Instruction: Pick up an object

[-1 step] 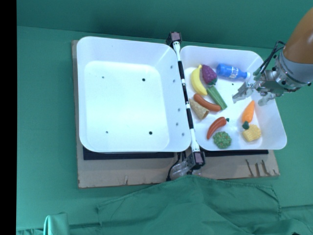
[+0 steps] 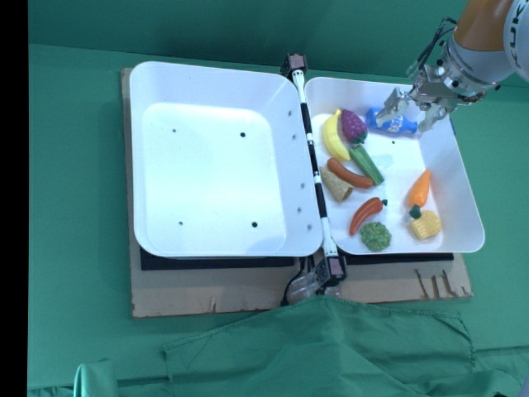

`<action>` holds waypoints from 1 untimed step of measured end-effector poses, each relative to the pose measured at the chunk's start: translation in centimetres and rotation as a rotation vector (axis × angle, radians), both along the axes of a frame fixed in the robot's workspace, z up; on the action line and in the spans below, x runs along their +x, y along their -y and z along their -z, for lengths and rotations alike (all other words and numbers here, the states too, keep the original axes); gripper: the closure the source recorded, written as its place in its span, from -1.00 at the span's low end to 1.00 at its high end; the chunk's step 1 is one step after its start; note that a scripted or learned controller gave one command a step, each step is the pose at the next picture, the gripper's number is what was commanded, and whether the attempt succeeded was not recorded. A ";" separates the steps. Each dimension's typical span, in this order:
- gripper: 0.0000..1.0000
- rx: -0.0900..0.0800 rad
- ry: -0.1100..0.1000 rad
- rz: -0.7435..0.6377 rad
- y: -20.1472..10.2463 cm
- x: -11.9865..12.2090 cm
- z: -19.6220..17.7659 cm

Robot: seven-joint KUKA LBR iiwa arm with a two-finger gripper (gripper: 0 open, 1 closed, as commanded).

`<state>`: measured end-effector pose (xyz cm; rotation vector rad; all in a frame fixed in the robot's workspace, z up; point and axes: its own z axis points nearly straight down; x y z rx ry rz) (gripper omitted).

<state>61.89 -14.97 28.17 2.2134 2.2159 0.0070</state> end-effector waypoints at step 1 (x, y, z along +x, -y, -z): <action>-1.00 0.002 -0.007 0.002 -2.9 0.8 0.9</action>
